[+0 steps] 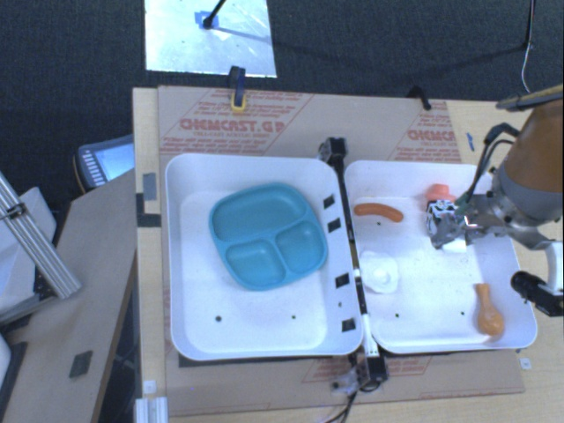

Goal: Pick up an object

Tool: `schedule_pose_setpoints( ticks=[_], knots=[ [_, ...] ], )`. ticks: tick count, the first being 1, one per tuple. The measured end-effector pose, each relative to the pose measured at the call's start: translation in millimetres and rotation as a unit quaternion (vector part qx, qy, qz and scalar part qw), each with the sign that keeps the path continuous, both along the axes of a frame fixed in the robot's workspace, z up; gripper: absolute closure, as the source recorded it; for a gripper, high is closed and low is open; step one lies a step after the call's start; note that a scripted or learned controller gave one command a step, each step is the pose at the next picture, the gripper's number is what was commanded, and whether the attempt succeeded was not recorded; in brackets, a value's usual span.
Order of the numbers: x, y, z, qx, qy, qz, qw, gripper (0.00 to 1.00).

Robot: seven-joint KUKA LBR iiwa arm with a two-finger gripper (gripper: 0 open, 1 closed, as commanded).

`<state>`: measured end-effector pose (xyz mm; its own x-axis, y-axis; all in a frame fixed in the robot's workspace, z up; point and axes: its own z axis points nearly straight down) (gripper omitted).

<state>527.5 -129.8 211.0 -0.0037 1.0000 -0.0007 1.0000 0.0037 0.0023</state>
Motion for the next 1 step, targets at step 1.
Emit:
schedule_pose_setpoints(
  ticks=[1],
  knots=[
    [23.9, 40.3, 3.6, 0.0007, -0.001, 0.003, 1.0, 1.0]
  ],
)
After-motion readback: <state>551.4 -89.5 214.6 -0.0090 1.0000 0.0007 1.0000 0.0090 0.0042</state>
